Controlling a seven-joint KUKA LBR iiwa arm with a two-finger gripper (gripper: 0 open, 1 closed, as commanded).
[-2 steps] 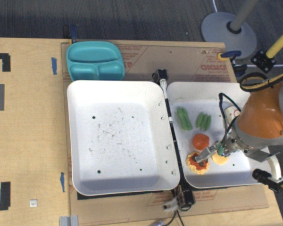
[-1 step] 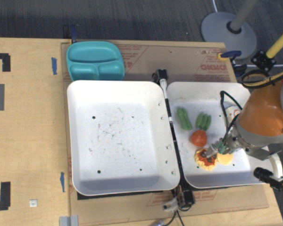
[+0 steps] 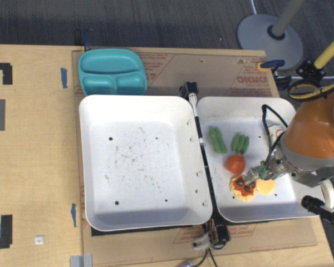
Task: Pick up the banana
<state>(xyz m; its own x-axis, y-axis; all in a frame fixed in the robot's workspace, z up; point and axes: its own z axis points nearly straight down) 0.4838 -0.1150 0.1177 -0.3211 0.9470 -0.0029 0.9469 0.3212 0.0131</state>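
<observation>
The banana (image 3: 266, 187) appears as a yellow piece in the right bin (image 3: 278, 210), near its front right part, partly covered by the arm. My gripper (image 3: 255, 176) hangs low over the bin, right at the banana's left end and touching or nearly touching it. The grey wrist and orange band (image 3: 314, 135) hide part of what lies beneath. Whether anything is held cannot be seen from this angle.
A red tomato (image 3: 235, 163) and a small red and yellow toy (image 3: 243, 189) lie just left of the gripper. Two green vegetables (image 3: 217, 139) (image 3: 240, 143) lie farther back. The left bin (image 3: 89, 166) adjoins. A teal tray (image 3: 112, 71) sits behind it.
</observation>
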